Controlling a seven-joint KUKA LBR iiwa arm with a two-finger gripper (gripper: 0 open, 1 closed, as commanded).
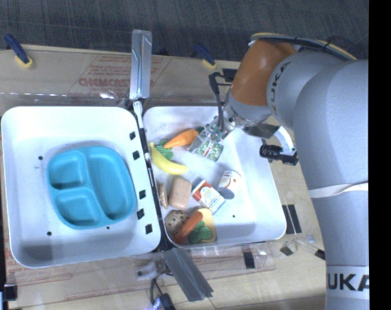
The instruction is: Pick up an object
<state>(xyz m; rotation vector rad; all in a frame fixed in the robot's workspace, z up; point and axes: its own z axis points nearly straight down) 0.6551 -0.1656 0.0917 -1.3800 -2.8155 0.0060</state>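
The claw hangs low over the far part of the right bin, right at a small green-and-white packet; whether it is wide or narrow cannot be told; just left of the packet lies a carrot; nearer than that, a banana; nearer still, a bread roll and a small carton; the left bin holds a blue divided tray.
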